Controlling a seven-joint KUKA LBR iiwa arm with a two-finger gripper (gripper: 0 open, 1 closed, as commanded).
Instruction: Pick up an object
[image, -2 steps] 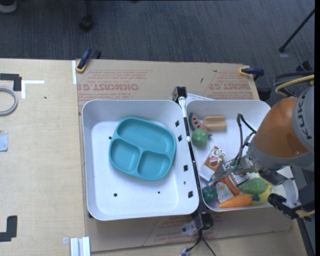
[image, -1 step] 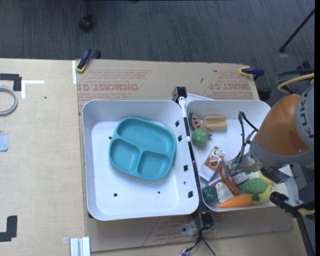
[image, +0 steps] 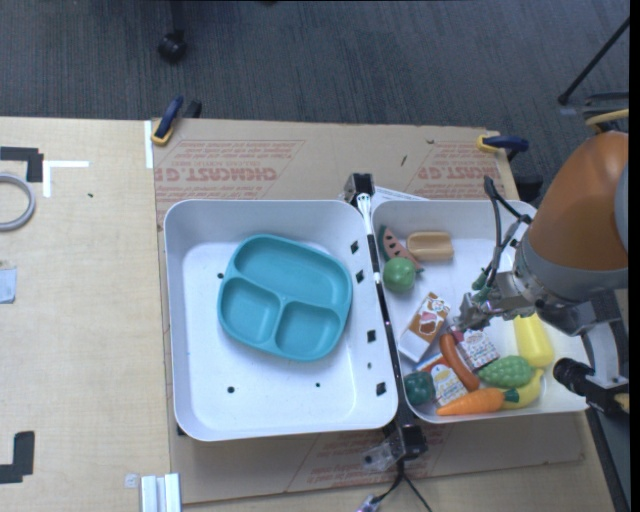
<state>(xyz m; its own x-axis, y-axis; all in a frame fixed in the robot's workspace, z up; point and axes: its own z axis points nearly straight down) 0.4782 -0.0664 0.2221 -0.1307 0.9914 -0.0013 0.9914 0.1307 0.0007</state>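
Tool (image: 478, 312) sits low over the right shallow white plastic bin (image: 462, 214), hanging off the grey arm with the orange band (image: 583, 215) that comes in from the right; can't tell how it's set or whether it has anything, too small and cluttered there to read. It's right above the toy pile, roughly over a small white printed card (image: 481, 349) and the upper end of a red-orange toy sausage (image: 459, 364). Just left of it: a small carton with brown and white print (image: 427, 317), lying tilted. Just right of it: a yellow plastic piece (image: 534, 340), partly under the arm. Below that, a bumpy green toy vegetable (image: 505, 372), touching an orange toy carrot (image: 470, 403) along the bin's near wall, with a dark green piece (image: 419, 386) at the carrot's left end. Further up in the same bin, apart from the tool: a round green toy fruit (image: 399, 274), a watermelon-slice toy (image: 395, 246) just above it, and a tan toy hot-dog bun (image: 430, 244) to the right of that. Left shallow white plastic bin (image: 200, 385) holds one teal plastic plate with three compartments (image: 285, 297), flat, about centred. Both bins sit side by side on a brown cardboard sheet (image: 250, 162) on the light wooden table (image: 75, 330).
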